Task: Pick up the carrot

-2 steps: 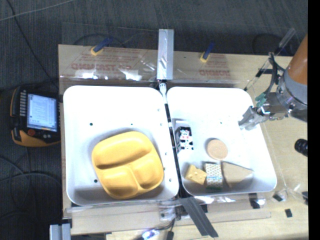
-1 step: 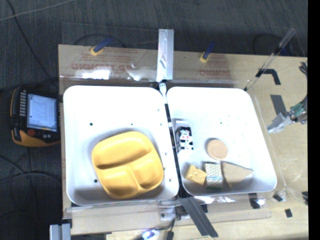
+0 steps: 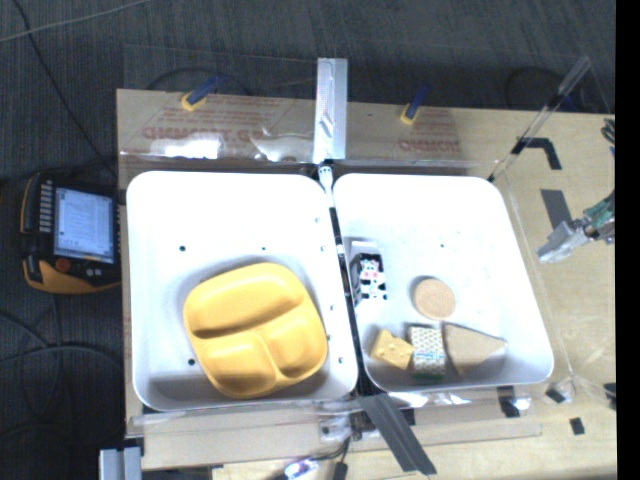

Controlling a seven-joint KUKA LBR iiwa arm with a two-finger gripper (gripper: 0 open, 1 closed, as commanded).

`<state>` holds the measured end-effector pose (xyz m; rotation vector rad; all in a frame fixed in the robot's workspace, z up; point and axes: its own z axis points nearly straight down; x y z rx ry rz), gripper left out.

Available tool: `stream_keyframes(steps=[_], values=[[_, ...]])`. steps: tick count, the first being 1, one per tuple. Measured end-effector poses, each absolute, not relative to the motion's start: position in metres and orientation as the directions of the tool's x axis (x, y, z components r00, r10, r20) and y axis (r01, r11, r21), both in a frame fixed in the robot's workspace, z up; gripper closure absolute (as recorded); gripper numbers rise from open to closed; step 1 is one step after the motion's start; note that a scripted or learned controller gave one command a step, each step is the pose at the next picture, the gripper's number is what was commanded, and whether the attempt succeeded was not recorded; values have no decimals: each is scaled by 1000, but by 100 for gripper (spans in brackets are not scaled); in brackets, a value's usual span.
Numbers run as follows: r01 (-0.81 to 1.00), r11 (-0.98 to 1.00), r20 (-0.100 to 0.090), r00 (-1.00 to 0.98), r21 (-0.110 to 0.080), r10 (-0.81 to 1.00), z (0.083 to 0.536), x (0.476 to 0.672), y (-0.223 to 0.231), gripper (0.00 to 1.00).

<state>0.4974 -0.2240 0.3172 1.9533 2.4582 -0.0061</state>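
At the right edge, outside the right bin, a pale grey part of the arm's end, which I take for the gripper, hangs over the bench. It is well apart from everything in the bins. The right bin holds a round tan cracker, a yellow cheese block, a small patterned box, a tan wedge and a black-and-white card, all along its front and left side.
A yellow divided plate lies in the left bin. A metal strip stands behind the divider between the bins. A handheld pendant sits on the floor to the left.
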Motion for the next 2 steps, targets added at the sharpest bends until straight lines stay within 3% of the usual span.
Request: stream_keyframes(steps=[2], values=[[973, 230, -5, -230, -3, 973, 335, 500, -222, 100]])
